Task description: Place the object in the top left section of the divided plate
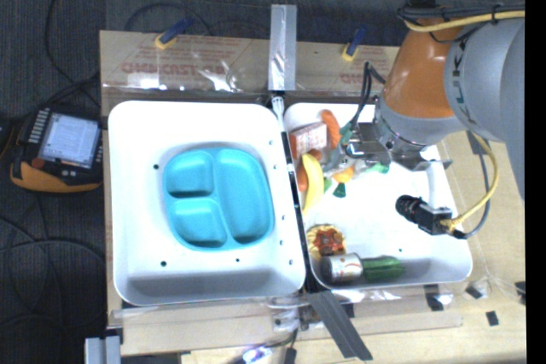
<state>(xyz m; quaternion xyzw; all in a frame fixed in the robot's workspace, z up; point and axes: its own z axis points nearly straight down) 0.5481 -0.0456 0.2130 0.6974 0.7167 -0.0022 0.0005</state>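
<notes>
the gripper (pixel 363 151) hangs low over the far left part of the right bin (pixel 444 268), its metal fingers reaching toward the pile of toy food there; whether they are apart or closed cannot be told, and nothing shows clearly between them. just beside it lie a yellow banana (pixel 312 182), an orange carrot (pixel 329 124), a reddish packet (pixel 307 137) and a small green piece (pixel 339 190), all crowded against the wall shared with the left bin (pixel 136 268). along the right bin's near edge sit a can (pixel 339 268), a green cucumber (pixel 384 268) and a brown pizza-like piece (pixel 324 239). the blue divided plate (pixel 219 197) rests in the middle of the left bin, with bare white floor around it on every side. the middle and right of the right bin's floor lie open.
</notes>
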